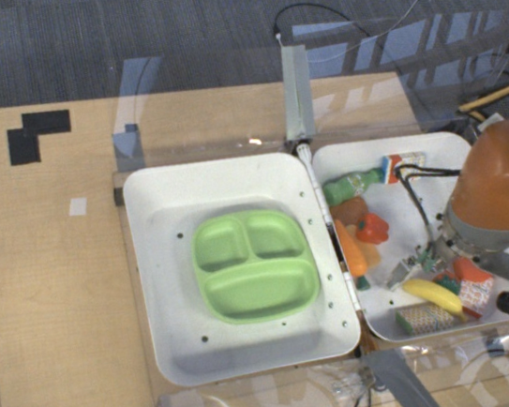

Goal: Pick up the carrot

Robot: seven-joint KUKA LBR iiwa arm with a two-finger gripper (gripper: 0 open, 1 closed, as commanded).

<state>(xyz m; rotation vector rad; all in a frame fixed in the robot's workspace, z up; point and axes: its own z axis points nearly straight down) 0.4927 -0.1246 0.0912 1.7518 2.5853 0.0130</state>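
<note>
The carrot (351, 252) is a short orange stick lying along the left wall of the right bin (435, 144), just below a red pepper (373, 227). My gripper (413, 265) hangs low over the middle of that bin, a little to the right of the carrot and apart from it. The arm's orange band (502, 182) rises behind it on the right. I see nothing held by the gripper.
Around the carrot lie a green bottle (354, 183), a brown piece (349, 210), a banana (432, 293), a red carton (475, 284) and a speckled block (424, 319). The left bin (163, 259) holds a green divided plate (254, 264).
</note>
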